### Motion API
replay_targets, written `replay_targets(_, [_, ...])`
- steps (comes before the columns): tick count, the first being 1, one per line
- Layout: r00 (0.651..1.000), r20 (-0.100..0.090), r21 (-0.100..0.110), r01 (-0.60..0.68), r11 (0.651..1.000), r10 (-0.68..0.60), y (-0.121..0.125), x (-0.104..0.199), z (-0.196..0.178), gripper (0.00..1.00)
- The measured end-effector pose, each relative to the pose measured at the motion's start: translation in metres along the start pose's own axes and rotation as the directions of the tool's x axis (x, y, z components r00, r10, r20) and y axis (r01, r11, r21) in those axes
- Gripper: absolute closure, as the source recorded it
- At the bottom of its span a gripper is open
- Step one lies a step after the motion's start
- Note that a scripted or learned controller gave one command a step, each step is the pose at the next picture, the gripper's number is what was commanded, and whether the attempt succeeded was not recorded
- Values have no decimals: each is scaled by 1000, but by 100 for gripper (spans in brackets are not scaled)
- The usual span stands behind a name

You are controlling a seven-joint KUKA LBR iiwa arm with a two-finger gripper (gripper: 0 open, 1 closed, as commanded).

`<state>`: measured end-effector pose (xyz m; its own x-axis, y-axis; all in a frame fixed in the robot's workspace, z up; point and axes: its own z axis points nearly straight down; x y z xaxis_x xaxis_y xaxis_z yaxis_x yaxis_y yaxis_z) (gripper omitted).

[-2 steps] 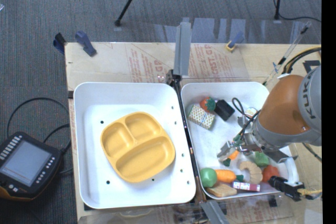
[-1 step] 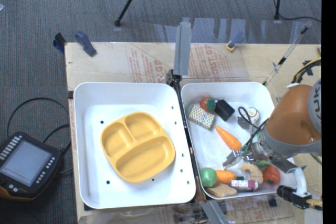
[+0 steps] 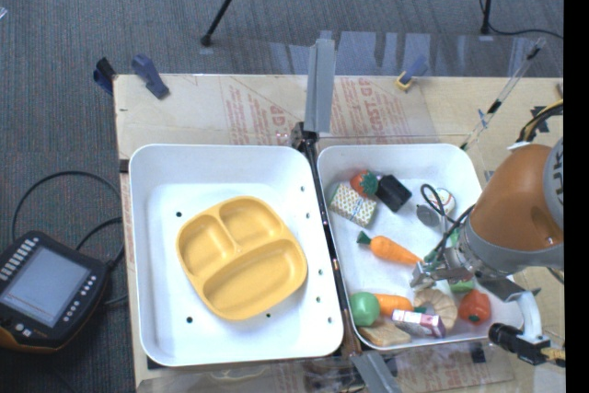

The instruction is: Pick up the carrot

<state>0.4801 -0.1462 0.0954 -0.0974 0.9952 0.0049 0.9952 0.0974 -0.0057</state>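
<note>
A bench (image 3: 230, 110) topped with printed cardboard is seen, carrying two shallow white bins side by side. The left bin (image 3: 152, 198) sits at nine o'clock, the right bin (image 3: 460, 159) at three o'clock, their inner rims touching. A grey upright post (image 3: 320, 87) stands at twelve o'clock between them. A blue clamp (image 3: 149, 75) is fixed at the bench's ten o'clock corner.
</note>
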Motion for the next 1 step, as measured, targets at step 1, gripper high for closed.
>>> replay_targets(1, [1000,0,1,0,1000,0,0,0,0,0])
